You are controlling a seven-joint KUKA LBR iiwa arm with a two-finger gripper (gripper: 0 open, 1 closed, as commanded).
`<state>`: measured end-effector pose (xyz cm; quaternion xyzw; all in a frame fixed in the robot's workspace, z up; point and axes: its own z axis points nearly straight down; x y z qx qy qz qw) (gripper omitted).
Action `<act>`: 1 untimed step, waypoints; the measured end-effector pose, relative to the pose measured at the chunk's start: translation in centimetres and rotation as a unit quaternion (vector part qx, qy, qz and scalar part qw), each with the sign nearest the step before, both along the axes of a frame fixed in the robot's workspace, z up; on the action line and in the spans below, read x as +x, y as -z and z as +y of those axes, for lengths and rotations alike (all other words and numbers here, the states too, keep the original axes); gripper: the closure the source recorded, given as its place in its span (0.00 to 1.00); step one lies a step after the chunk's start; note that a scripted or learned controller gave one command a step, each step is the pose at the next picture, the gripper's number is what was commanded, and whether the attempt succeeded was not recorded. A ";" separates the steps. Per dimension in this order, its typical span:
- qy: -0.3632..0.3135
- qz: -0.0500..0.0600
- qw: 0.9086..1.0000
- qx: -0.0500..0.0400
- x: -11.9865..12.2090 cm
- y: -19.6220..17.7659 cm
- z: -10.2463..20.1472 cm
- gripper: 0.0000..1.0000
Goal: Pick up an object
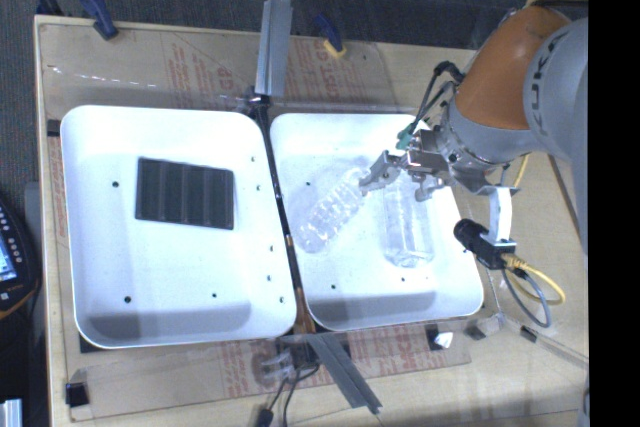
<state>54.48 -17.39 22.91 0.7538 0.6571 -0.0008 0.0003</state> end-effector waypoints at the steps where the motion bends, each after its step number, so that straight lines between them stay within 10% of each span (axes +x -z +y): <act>1: 0.108 -0.001 0.994 0.000 -1.7 -4.0 -1.9 0.00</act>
